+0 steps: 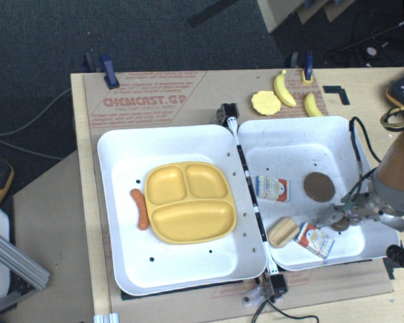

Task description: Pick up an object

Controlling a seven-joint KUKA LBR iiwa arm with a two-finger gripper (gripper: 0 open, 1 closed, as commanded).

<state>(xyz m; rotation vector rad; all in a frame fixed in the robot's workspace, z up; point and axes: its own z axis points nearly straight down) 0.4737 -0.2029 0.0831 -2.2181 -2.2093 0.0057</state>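
The small carton (pixel 315 240) with red and blue print lies at about five o'clock in the right bin (pixel 335 131), a bread roll (pixel 283 231) touching it at nine o'clock. The gripper (pixel 339 219) hovers just beside the carton at two o'clock; whether its fingers are open or closed, I cannot tell. A brown disc (pixel 319 186) lies at the gripper's eleven o'clock.
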